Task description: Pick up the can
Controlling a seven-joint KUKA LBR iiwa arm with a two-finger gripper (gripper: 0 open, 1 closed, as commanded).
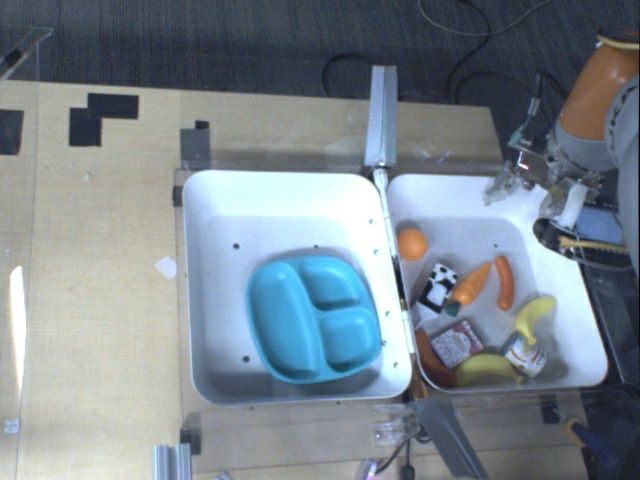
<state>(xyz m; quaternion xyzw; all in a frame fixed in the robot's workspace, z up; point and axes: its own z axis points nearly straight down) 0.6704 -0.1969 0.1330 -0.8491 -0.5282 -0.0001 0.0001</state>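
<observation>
The can (525, 355) stands in the right bin (596, 368) (near its front edge), between two bananas. The end effector (512, 176) hovers at the bin's far rim; its grip state is unclear.

The bench (90, 298) has a pale wooden top, set against dark carpet at the far side. Two shallow white bins rest on it side by side, their inner walls touching along a metal divider rail (381, 128) that runs off toward the far edge. The left bin (215, 218) sits near the middle of the bench and the right bin (585, 353) reaches toward its right end. Black tape marks (100, 116) lie flat on the wood at the far left corner. A small dark bracket (196, 144) stands just beside the left bin's far left corner.
</observation>
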